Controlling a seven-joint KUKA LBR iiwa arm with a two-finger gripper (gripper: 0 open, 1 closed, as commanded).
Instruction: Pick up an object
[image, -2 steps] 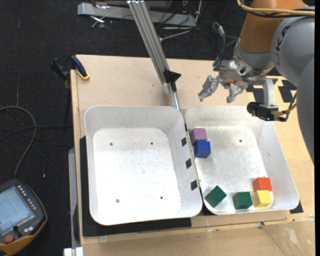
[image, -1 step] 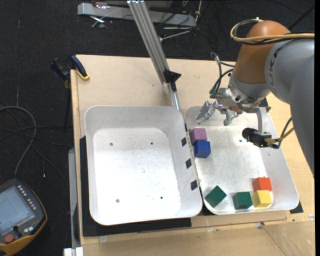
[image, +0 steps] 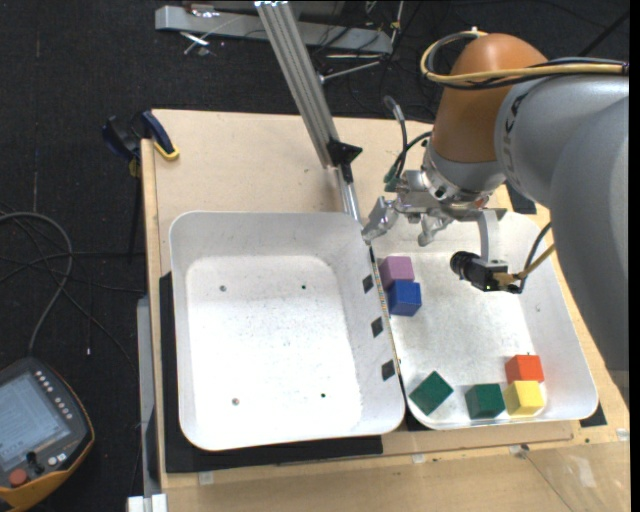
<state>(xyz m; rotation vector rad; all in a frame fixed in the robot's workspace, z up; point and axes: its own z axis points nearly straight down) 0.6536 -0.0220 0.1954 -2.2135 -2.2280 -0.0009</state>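
The right bin (image: 560, 330) holds several small blocks. A purple block (image: 398, 268) touches a blue block (image: 404, 297) near the bin's left wall. Along the front edge lie a dark green block (image: 431, 392), a green block (image: 485, 401), a yellow block (image: 526, 398) and an orange block (image: 524, 367). My gripper (image: 399, 234) hangs over the far left part of the right bin, just beyond the purple block. Its fingers (image: 374, 226) are spread open with nothing between them.
The left bin (image: 260, 330) lies beside the right one, sharing a middle wall. A slanted metal pole (image: 310, 100) comes down to the bins' far edge. A black fitting with cables (image: 480, 270) hangs off the wrist. A teach pendant (image: 35, 430) lies on the floor at left.
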